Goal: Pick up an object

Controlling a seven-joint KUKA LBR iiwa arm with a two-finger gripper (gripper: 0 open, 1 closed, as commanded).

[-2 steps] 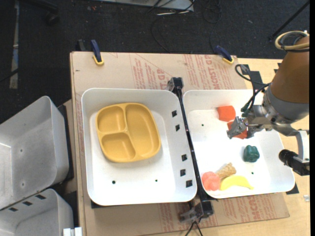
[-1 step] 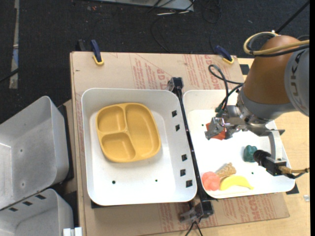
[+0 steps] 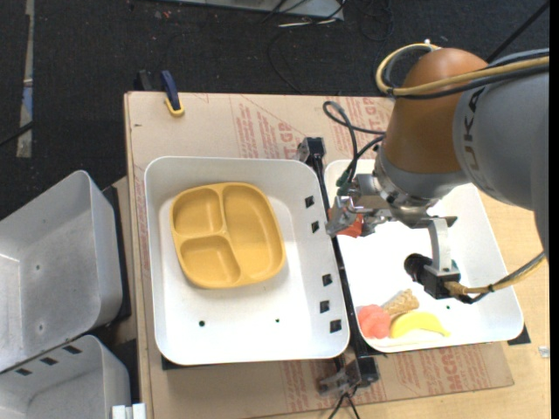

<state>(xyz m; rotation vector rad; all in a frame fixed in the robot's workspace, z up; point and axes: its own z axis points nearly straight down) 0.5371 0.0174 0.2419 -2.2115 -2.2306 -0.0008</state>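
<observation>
Two white bins sit on the bench (image 3: 218, 116) — the claw (image 3: 349, 221), over the right bin (image 3: 489, 260), grips a small red-orange object (image 3: 350, 226) between its fingers.

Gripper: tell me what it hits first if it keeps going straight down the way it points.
Probably the right bin's bare floor near its left wall. The gripper has a red thing at its tip; depth is unclear.

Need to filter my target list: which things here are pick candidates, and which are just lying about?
Belong to the job:
gripper, with something red at it
pink piece
yellow banana
tan waffle piece
right bin

Lying about:
yellow divided plate
left bin
blue-and-yellow clamp
</observation>
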